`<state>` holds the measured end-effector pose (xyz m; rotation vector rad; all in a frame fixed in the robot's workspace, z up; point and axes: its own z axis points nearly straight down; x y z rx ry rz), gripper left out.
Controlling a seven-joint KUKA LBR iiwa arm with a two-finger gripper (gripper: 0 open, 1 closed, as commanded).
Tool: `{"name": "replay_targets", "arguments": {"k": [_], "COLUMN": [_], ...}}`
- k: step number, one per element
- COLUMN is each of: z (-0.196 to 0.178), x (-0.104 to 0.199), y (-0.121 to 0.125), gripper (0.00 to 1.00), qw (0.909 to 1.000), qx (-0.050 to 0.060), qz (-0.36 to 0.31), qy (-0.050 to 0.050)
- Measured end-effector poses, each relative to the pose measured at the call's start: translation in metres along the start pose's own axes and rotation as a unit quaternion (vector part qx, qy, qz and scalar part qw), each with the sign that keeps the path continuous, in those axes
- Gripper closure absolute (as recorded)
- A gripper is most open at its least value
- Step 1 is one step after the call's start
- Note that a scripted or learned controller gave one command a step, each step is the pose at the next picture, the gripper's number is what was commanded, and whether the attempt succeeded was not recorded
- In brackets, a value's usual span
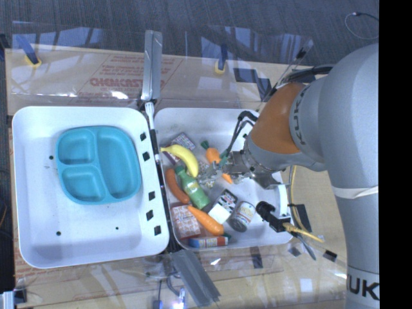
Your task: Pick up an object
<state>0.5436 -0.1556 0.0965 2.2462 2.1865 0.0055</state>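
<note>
Camera view: arm enters from the right of the frame, orange wrist band over the right bin [257, 118]. The hand [226, 167] sits low at the centre of that bin, amid the clutter. Cannot tell how far open it is or whether anything is in it; the wrist blocks the tips.

Pick candidates are all in the right bin, left-of-centre in it: banana [183, 158] at the top, green bottle [192, 188] just below and touching it, a long carrot [207, 221] lower down, small carrot [212, 154] just left of the hand, can [241, 215] lower right, flat box [185, 222] at the bottom left. Items overlap and touch.

Handling, as a judgement: likely toy food, light, stiff plastic, smooth and a bit slippery. Banana and carrot are best taken across the narrow middle. Bottle is round, so it may roll out of a pinch. Can is best gripped across its diameter. Flat box lies flush, so it is poor for a top grasp. Crowding means neighbours may get nudged.

Left bin [32, 192] holds a blue divided tray [98, 164] in its upper half.

Surface: bins sit on a light wooden counter [270, 275] under clear sheeting with tape marks. Dark floor across the top of the frame.
</note>
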Motion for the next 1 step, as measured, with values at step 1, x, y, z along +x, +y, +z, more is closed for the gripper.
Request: {"name": "replay_targets", "arguments": {"k": [1], "z": [-0.0102], "x": [0.0017], "y": [0.0007], "gripper": [1.0], "qw": [1.0], "qx": [0.0], "qz": [-0.003], "qy": [0.002]}}
